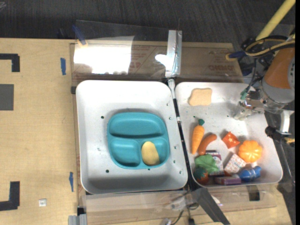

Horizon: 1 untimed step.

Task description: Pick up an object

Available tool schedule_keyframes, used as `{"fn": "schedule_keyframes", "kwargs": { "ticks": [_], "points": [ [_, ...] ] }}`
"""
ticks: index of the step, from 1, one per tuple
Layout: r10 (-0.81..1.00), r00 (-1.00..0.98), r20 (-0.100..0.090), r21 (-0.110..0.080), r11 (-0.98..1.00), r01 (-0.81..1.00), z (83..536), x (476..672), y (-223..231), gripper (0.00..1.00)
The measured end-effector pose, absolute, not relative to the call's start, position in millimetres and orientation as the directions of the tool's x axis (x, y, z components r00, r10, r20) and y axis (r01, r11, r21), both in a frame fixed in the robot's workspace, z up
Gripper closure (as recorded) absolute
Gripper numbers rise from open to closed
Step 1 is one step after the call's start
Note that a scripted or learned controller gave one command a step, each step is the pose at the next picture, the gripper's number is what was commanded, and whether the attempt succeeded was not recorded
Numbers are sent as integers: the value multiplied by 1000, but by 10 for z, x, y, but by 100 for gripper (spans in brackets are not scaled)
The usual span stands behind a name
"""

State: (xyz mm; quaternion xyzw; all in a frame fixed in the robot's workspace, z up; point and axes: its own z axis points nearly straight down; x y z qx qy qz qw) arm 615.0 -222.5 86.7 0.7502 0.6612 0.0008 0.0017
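Pincer (243, 110): over right bin (220, 89), empty, opening unclear
Carrot (198, 137): left of pincer, lower
Orange (250, 151): below pincer

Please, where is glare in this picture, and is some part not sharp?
Camera view: strong white glare lies on the clear sheet behind the left bin; the arm and pincer look soft and blurred; the teal tray and toy carrot are reasonably sharp.

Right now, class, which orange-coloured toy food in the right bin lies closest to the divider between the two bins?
The carrot, long and tapered with a green top. The round orange fruit sits far toward the opposite wall.
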Motion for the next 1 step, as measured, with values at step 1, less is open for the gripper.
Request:
{"fn": "schedule_keyframes", "kwargs": {
  "ticks": [1],
  "points": [
    [994,111,20,5,-112,994,895,6209,-2074,0]
  ]
}}
